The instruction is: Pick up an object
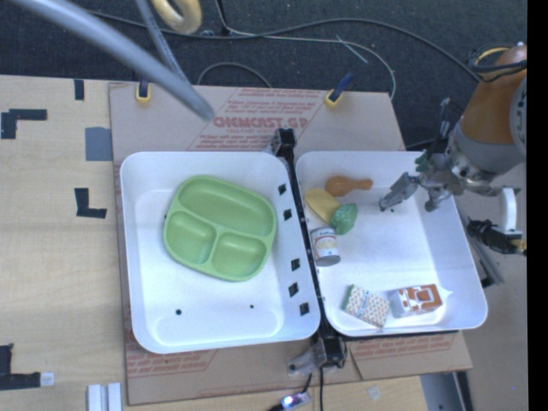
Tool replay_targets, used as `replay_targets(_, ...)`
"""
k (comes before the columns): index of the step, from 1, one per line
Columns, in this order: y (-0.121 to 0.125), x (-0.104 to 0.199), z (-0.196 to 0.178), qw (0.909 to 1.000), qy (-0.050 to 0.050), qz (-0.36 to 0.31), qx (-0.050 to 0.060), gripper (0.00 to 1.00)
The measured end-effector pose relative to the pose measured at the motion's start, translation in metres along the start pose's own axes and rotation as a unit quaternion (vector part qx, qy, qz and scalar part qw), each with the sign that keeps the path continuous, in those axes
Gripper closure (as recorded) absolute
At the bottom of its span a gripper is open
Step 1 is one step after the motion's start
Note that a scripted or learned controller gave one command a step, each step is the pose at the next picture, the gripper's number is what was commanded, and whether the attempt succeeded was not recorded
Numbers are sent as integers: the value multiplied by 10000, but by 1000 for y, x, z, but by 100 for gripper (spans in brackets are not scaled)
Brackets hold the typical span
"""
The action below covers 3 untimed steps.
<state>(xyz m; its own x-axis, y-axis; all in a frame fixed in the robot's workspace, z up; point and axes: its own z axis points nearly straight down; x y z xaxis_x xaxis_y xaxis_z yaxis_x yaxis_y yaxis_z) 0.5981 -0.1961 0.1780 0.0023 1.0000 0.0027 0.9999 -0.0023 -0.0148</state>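
The right bin (445, 247) holds several small objects. An orange-brown toy (349, 184) lies near the bin's far left, with a yellow wedge (320, 204) and a green lump (344, 219) just below it. A small can (324, 247) stands by the divider. A patterned packet (366, 305) and an orange-and-white packet (417, 300) lie at the front. My gripper (415, 197) hovers over the bin's far right part, to the right of the orange-brown toy. Its fingers are spread open with nothing between them.
The left bin (141, 229) holds a green divided plate (221, 227). A black divider (295, 229) runs between the bins. The arm's orange band (492, 101) and grey wrist stand over the right bin's far right corner. Cables lie behind the bench.
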Motion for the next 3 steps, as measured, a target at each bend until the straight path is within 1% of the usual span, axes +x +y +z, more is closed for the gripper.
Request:
replay_targets(1, 3, 0, -8, 10000, -14, -17, -65, 0)
replay_targets(2, -5, 1, 54, 10000, -12, -17, -41, 0)
replay_targets(3, -4, 1, 95, 10000, -26, -21, -72, 0)
